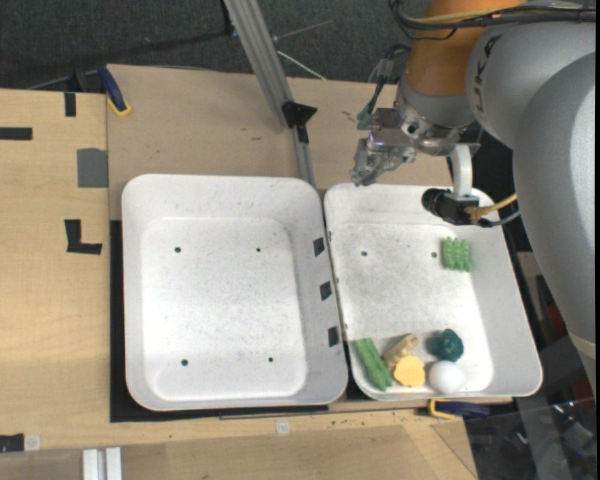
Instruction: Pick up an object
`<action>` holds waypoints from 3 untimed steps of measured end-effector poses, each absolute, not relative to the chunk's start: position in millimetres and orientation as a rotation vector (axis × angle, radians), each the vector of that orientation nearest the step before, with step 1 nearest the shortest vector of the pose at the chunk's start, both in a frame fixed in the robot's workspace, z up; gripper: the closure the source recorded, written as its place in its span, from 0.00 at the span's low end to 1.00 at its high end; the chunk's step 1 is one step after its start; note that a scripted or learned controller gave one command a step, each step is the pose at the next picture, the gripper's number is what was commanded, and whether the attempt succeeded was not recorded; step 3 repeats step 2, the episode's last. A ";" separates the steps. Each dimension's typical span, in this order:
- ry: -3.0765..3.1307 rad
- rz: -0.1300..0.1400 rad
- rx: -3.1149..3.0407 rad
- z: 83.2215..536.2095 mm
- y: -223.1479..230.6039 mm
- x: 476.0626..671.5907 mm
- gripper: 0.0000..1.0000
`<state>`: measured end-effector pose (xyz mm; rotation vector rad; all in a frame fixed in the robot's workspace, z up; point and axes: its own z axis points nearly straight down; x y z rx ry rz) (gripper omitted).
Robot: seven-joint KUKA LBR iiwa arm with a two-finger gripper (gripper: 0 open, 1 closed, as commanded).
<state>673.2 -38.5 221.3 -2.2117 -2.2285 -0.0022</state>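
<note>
We see the left bin [220, 288] bare. In the right bin [430, 288] a green stick [372, 364], tan lump [400, 347], yellow disc [410, 372], white ball [445, 377], dark green piece [445, 345] and green block [457, 255] lie. The gripper [365, 175] hovers over its far rim; its blurred fingers seem narrow, holding nothing. Arm lettering is cut off.
</note>
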 end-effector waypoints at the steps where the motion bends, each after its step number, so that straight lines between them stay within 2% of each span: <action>1: -2.228 -0.002 -2.212 231.8 15.1 668.2 1.00; 2: -2.228 -0.001 -2.212 240.5 68.8 665.9 1.00; 3: -2.228 -0.001 -2.212 240.5 68.8 665.9 1.00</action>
